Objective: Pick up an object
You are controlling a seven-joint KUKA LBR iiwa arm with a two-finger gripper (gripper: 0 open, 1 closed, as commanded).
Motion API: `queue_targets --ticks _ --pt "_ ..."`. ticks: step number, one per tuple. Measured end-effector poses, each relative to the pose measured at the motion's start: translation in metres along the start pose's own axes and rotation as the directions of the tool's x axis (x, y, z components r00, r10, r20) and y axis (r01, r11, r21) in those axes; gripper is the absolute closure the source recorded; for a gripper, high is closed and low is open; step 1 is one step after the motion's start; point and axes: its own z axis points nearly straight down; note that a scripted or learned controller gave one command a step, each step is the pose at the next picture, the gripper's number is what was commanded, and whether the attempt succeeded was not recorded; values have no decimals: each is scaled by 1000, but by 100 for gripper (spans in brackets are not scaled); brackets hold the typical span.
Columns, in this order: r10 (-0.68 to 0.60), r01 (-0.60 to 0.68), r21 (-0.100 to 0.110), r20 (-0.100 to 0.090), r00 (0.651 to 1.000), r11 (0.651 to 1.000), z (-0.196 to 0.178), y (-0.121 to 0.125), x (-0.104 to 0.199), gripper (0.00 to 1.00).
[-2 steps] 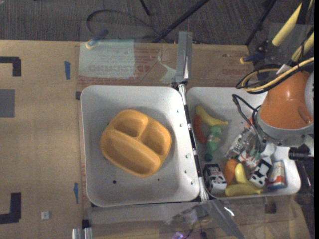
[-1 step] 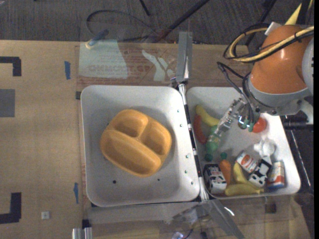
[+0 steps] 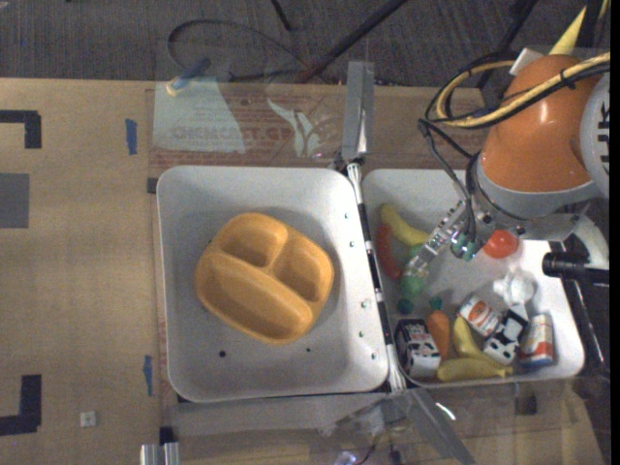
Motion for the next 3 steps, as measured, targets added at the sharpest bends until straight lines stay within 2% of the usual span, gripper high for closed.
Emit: queue_targets --ticks 1,2,3 --pt "266 -266 -3 3 964 964 11 21 1 100" --pt "-147 147 -3 6 989 989 -4 23 -19 100" --pt "180 -180 -3 4 984 984 -4 54 -24 100"
